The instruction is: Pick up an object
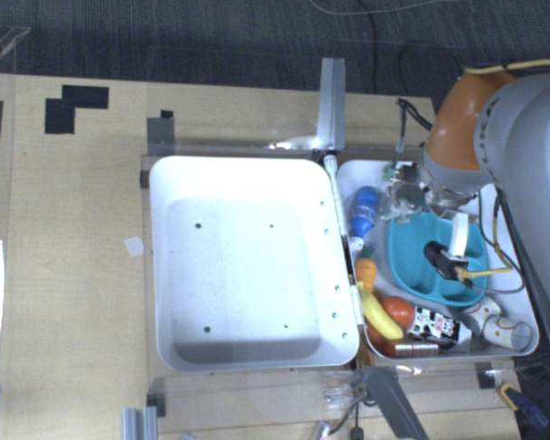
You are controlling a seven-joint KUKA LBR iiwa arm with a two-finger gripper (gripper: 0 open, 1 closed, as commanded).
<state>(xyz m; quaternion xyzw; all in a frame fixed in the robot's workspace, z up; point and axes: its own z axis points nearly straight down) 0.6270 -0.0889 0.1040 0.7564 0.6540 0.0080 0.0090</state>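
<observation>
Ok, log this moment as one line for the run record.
arm: over right bin | hand: above teal bowl, beside blue bottle | nothing seen held | banana in bin

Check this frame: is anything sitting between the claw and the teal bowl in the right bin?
Nothing visible does. The claw hangs right at the upper left rim of the teal bowl. The blue bottle lies just beside it, off to the left, not between them.

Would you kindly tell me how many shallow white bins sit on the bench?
2: the left bin lies mid-bench; the right bin, holding the clutter, adjoins it under the arm.
</observation>
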